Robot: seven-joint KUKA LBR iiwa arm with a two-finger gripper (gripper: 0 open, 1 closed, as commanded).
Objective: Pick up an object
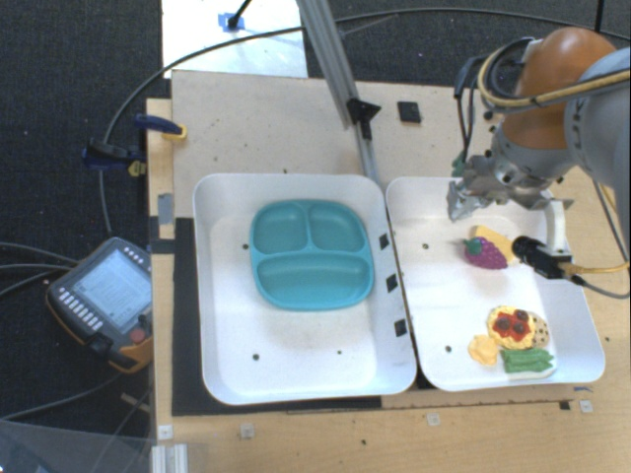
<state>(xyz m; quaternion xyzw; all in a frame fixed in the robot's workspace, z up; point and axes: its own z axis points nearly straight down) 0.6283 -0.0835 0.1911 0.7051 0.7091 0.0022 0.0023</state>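
Gripper: you cannot tell its opening or load; it hangs just left of the purple-and-yellow toy.

The counter is a pale, speckled board filling the middle of the frame, set on dark carpet. Two shallow white bins sit directly on it, side by side and touching along their inner edges: the left bin at centre-left, the right bin at centre-right. A black mat shows under the left bin's left and lower edges. A small black square lies on the bare board above the right bin. A blue-handled clamp grips the counter's upper left edge.
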